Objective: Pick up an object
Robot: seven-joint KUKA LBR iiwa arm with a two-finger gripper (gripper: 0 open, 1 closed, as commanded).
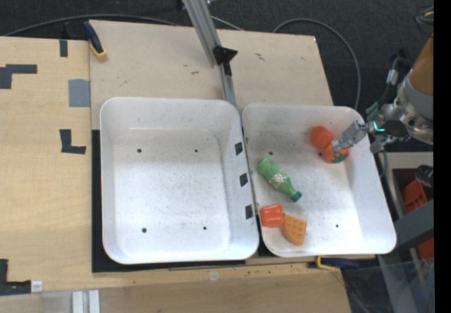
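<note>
Gripper (343, 144) is hanging just right of the orange toy (322, 138), touching it; its grip I cannot tell.

The grey arm with its orange band enters at the frame's right edge, its two-finger gripper (347, 141) angled down-left at centre right.
</note>
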